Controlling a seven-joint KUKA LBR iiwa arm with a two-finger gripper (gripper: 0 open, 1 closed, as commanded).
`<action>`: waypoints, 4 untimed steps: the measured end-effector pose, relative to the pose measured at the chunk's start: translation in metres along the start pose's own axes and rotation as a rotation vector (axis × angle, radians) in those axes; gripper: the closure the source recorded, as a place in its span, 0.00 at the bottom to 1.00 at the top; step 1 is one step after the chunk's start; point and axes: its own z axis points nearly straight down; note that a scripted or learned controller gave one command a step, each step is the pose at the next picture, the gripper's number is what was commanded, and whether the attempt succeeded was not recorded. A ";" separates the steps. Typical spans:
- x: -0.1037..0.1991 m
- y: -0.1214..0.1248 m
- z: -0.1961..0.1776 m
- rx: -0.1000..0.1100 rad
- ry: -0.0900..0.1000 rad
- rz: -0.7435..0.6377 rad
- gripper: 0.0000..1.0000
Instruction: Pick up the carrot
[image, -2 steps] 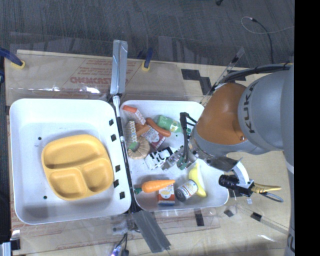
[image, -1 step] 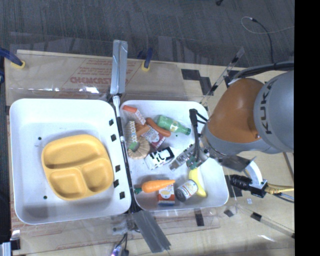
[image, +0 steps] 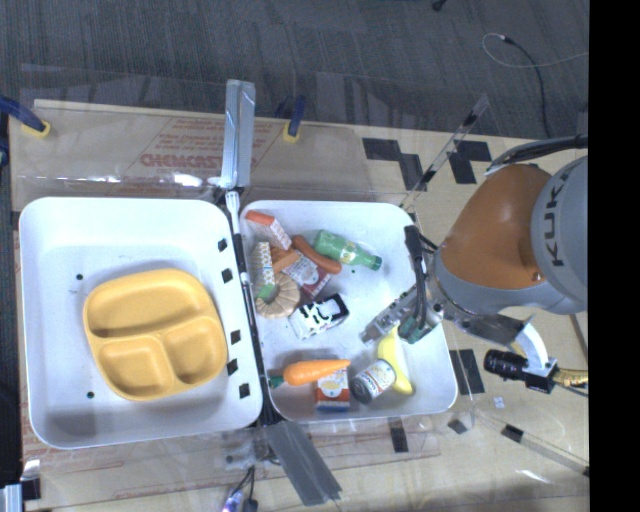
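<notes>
The carrot (image: 316, 372) lies near the front edge of the right bin (image: 380, 214), with its long shape running from side to side across the picture. Its green stem end points to the left, toward the wall between the two bins, and its fat orange end points to the right. The end effector (image: 405, 322) is in the same bin, over by the right wall. So the carrot is to the left of the end effector and a little toward the front of the bin, near it but not touching. There is just one arm, and it comes in from the right. A yellow banana (image: 393, 362) and a small can (image: 374, 382) sit between the end effector and the carrot. A little box (image: 333, 391) sits tight against the carrot's front side. I think those close things could get in the way of a clean grab. I cannot tell if the end effector is open or closed, because the metal parts at its tip are small and blurry. I see nothing held in it. The big orange and grey arm hides part of the counter behind it. The toys heaped at the back left of the bin are hard to tell apart, but a green bottle (image: 347, 250) stands out. The left bin (image: 60, 260) holds a yellow tray (image: 152, 330).
</notes>
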 end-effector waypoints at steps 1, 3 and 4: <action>0.006 0.006 -0.015 -0.002 -0.003 0.077 1.00; 0.039 0.028 0.086 -0.002 0.000 0.042 0.00; 0.039 0.028 0.086 -0.002 0.000 0.042 0.00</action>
